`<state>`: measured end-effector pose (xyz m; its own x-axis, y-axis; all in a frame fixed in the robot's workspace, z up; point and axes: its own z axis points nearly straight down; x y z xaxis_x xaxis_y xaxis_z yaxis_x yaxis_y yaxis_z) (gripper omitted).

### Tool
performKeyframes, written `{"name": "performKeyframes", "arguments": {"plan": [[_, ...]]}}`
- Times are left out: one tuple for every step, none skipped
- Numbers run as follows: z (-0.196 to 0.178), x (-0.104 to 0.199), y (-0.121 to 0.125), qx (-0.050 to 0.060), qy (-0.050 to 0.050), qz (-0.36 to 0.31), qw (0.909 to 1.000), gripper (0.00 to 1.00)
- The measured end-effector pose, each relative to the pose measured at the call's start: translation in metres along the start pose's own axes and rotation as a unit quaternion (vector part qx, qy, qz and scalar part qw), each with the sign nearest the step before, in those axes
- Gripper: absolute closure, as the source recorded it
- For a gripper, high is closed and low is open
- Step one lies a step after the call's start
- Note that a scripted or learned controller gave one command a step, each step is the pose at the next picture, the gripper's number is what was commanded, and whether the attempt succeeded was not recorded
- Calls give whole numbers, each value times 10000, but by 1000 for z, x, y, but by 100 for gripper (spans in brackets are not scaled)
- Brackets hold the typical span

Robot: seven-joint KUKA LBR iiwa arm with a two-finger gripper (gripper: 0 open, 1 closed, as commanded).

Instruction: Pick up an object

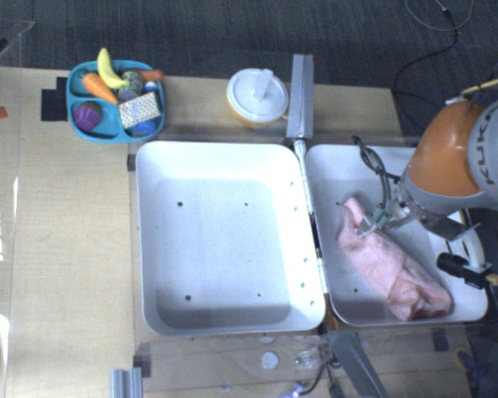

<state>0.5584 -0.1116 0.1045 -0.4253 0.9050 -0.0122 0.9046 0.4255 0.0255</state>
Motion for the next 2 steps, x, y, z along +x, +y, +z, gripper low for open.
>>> {"name": "performKeyframes", "arguments": {"plan": [[-64,-22,-4,86,36,-280,9996,100],[-95,7,38,93,32,730,9973,100]]}}
